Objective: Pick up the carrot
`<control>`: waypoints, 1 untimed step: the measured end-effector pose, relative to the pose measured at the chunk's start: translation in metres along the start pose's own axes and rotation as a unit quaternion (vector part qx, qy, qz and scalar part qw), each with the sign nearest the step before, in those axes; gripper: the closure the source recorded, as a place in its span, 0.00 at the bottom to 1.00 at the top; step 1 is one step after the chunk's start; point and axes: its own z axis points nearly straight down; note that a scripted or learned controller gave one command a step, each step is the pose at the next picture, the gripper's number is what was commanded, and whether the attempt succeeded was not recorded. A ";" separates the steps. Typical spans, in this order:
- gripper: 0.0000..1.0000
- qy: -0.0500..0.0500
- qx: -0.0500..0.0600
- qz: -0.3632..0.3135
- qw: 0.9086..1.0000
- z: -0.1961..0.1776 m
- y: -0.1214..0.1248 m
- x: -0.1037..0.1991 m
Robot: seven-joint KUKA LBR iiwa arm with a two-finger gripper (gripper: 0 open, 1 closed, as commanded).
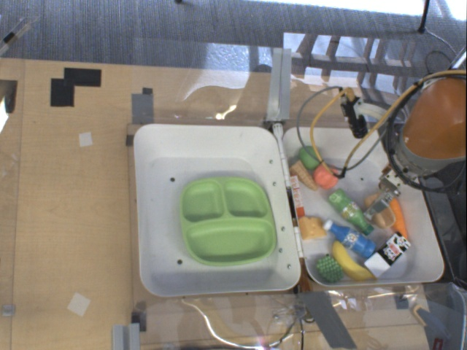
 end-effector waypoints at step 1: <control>1.00 -0.001 -0.002 0.015 1.000 -0.047 -0.076 -0.010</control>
